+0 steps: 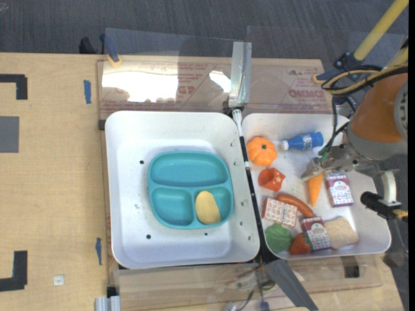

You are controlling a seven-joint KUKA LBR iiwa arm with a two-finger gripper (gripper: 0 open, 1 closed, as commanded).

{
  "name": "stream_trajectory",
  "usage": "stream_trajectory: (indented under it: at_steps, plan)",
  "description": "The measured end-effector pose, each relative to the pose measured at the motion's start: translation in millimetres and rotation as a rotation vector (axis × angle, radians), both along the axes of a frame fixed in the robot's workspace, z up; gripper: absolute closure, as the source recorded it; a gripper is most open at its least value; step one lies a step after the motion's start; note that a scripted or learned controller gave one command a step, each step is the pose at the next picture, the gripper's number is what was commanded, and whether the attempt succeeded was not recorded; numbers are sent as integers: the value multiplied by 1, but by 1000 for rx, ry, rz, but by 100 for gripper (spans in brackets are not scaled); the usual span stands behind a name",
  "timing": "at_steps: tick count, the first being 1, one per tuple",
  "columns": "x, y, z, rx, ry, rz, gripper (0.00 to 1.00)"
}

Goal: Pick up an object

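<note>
Arm: grey with an orange band [382,109], reaching in from the right over the right bin's far-right part.
Hand [322,164]: low over the right bin [376,235], right at the top end of the carrot; I cannot tell whether it is released or clenched, and nothing is clearly seen in its grasp.
Carrot [314,188]: small, orange, lying in the right bin just left of a small carton, its upper end under the hand.
Small carton [339,190]: white and maroon, just right of the carrot.
Right bin, far side: orange pumpkin [262,151] near the left wall; blue and white bottle [302,141] lying on its side to the right of it.
Right bin, middle: red pepper piece [272,177], red sausage [295,203], patterned packet [280,212].
Right bin, near side: green item [278,236], strawberry [300,243], second small carton [316,232], beige bread piece [341,230], all close together.
Left bin [130,173]: holds a teal divided tray [188,173]; a yellow lemon [207,207] sits in the tray's near-right compartment.
Bench [45,173]: light wood, blue tape marks beside the left bin.
</note>
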State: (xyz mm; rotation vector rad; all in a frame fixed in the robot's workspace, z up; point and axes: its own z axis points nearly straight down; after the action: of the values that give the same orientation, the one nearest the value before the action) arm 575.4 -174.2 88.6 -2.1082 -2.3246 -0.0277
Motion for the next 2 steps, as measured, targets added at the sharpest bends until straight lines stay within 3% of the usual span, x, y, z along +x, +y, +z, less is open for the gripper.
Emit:
stream_trajectory:
  at_steps: [1,2]
  plan:
    - [-20,2,-2,-15,2,78,100]
    - [63,46,-4,-15,10,24,100]
